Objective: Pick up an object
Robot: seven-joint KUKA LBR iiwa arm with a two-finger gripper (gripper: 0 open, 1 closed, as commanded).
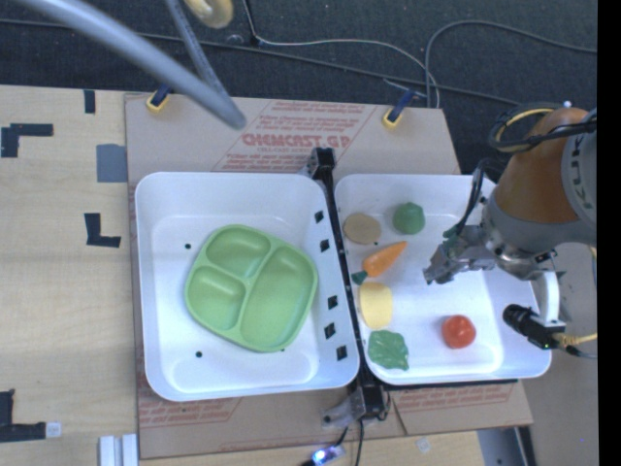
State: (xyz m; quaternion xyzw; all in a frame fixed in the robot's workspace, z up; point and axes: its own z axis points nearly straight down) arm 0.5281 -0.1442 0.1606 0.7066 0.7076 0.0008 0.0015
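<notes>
The right bin [485, 187] holds several toy foods: a tan round piece [362, 227], a green round piece [408, 217], an orange carrot [385, 257], a yellow piece [375, 304], a green leafy piece [387, 349] and a red tomato [458, 331]. My gripper [441, 266] hangs low over the middle of this bin, right of the carrot and above the tomato. It sits over bare bin floor, apart from every piece. The grey arm with its orange band [541, 178] comes in from the right.
The left bin [155, 260] carries a light green divided plate [252, 286]. A black divider [335, 260] runs between the bins. Cables [427, 61] lie behind them, and a grey pole [126, 37] slants across the upper left.
</notes>
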